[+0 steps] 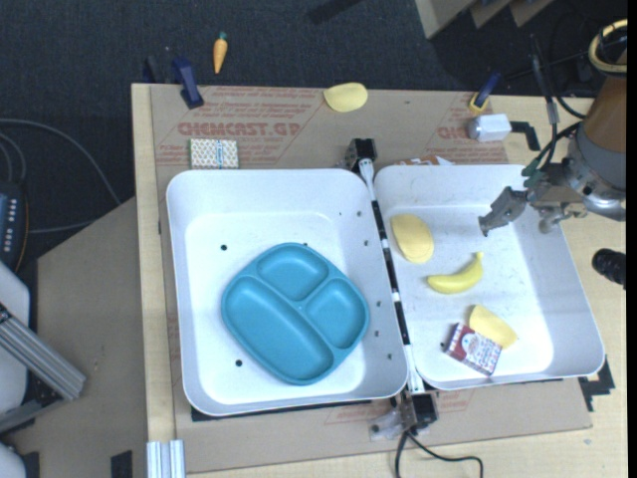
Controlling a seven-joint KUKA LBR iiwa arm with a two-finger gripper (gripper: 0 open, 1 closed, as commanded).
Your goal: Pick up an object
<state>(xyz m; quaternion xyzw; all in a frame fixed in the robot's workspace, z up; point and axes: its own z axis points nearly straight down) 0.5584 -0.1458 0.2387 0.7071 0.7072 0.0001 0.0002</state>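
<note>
The right bin [557,297] holds a yellow lemon-shaped piece [411,238], a small banana [456,276], a yellow wedge [493,325] and a red and white packet [471,350]. My gripper [520,217] hangs over the bin's upper right part, to the right of the lemon-shaped piece and above the banana. Its two dark fingers [495,217] are spread apart with nothing between them, so it is open.
A blue divided plate [295,311] lies in the left bin [199,217]. On the board behind the bins are a yellow oval [345,97], a patterned card [214,152], a blue clip [185,83] and a white block [491,126]. A toy carrot [220,53] lies on the floor.
</note>
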